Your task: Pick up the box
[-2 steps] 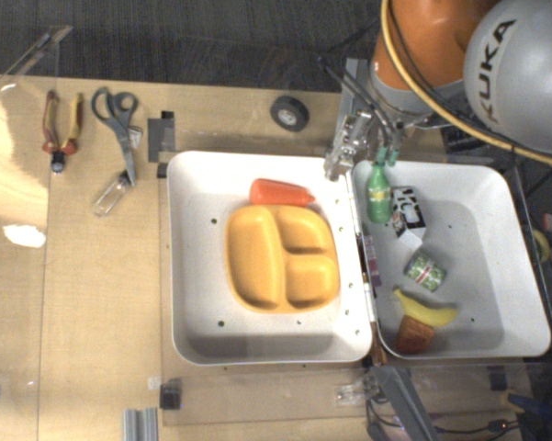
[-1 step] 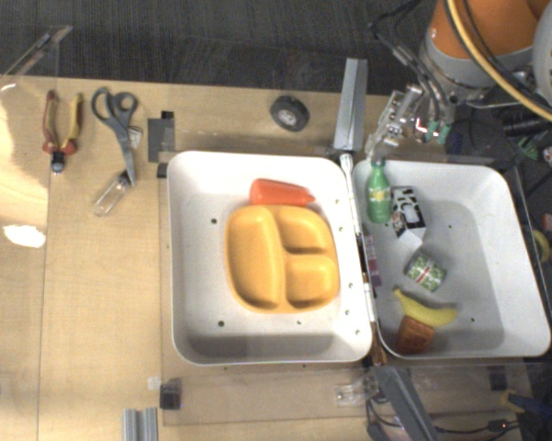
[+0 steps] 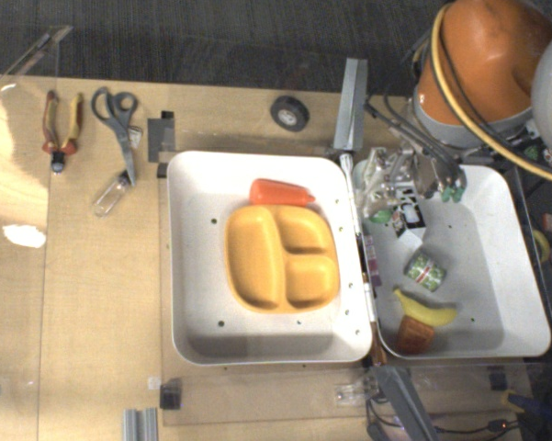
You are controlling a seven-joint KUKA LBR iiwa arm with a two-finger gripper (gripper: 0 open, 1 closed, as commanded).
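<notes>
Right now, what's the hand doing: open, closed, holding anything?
Hand: low over the upper left of the right bin; open or closed cannot be told.

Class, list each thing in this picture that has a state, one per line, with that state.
yellow tray: upright, its three compartments bare
orange item: lying flat behind the tray
scissors: closed, on the bench
banana: lying in the right bin
small can: on its side
end effector: low over the right bin
</notes>
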